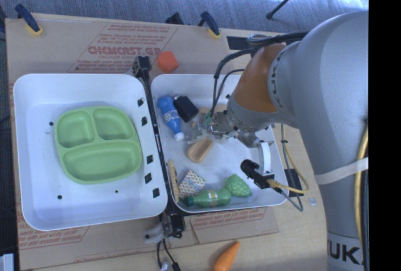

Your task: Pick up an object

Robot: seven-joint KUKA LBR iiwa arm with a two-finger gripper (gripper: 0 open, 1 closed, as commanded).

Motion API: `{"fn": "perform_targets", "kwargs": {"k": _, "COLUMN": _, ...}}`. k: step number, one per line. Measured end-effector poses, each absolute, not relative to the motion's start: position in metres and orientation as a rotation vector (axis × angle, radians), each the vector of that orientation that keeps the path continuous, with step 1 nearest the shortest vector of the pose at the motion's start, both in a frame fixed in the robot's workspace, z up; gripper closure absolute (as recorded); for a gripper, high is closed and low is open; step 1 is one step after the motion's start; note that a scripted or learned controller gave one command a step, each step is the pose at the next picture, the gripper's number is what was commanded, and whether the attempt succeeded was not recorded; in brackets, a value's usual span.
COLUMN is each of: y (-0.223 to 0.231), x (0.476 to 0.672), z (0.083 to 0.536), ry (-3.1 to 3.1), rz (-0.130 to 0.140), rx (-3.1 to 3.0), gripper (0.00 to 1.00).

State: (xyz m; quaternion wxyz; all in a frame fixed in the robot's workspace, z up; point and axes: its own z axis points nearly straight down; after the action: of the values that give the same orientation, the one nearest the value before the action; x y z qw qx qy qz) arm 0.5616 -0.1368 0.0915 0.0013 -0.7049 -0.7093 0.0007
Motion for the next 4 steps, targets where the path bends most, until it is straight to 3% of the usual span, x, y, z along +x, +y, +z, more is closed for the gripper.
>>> {"fn": "perform_targets", "kwargs": {"k": 1, "y": -0.136, "x": 0.562, "z": 0.101, "ry": -2.230, "rz": 0.003, "rx": -2.204, "gripper": 1.00}}
{"fn": "perform_targets", "kwargs": {"k": 2, "y": -0.090, "x": 0.598, "z": 0.235, "ry": -2.229, "rz": 0.000, "rx": -2.213, "gripper": 1.00}}
{"fn": "perform_targets", "kwargs": {"k": 3, "y": -0.091, "x": 0.597, "z": 0.234, "ry": -2.227, "rz": 0.003, "rx": -2.212, "gripper": 0.00}}
{"fn": "perform_targets", "kwargs": {"k": 4, "y": -0.108, "x": 0.628, "z": 0.093, "ry": -2.230, "rz": 0.004, "rx": -2.219, "gripper": 0.00}}
